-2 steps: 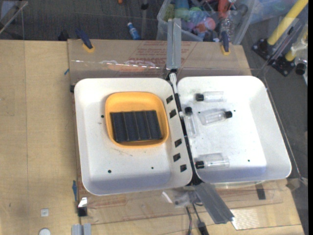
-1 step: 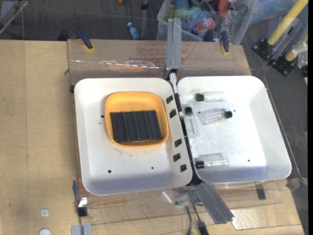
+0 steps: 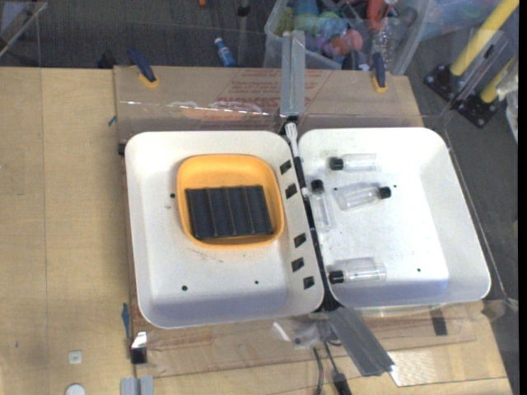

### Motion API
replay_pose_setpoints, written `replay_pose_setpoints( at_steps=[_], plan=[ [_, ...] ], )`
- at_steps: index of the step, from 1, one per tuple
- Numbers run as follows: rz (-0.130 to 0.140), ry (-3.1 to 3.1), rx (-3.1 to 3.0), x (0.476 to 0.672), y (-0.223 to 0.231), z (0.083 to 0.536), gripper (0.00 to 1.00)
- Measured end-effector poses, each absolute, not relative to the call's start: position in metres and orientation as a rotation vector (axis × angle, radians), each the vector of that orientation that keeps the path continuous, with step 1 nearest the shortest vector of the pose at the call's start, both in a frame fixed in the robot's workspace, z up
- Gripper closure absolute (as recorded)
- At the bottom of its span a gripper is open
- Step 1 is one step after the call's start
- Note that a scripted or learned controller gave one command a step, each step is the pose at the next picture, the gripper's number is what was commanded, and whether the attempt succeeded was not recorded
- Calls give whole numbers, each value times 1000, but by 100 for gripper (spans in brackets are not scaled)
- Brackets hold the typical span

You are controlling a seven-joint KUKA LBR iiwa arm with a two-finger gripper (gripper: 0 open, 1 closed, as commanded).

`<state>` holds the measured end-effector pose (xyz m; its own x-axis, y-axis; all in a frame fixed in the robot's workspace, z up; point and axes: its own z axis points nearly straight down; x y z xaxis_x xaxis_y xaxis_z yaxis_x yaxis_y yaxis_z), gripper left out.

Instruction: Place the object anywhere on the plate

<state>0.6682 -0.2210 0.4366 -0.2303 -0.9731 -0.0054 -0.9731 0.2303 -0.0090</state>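
Note:
An orange plate [image 3: 191, 179] with rounded corners lies in the left white bin [image 3: 156, 278]. A black ridged rectangular block [image 3: 229, 212] rests flat on the plate, covering most of its floor. In the right white bin [image 3: 436, 220] lie several clear vials with black caps: one at the back [image 3: 354, 163], one in the middle [image 3: 362, 196], a thin one against the divider [image 3: 319, 208], and one near the front [image 3: 358, 271]. All lie on their sides, apart from one another.
A grey divider bar [image 3: 298, 212] with black clips runs between the bins. A clear tub of colourful toys [image 3: 354, 11] stands behind the bench. Orange clamps [image 3: 146, 74] hold the cardboard at the back edge.

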Motion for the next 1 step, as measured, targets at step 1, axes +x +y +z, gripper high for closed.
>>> replay_pose_setpoints(
  at_steps=[1],
  plan=[
    [-5, 2087, -2337, 668, -221, 436, 100]
  ],
)
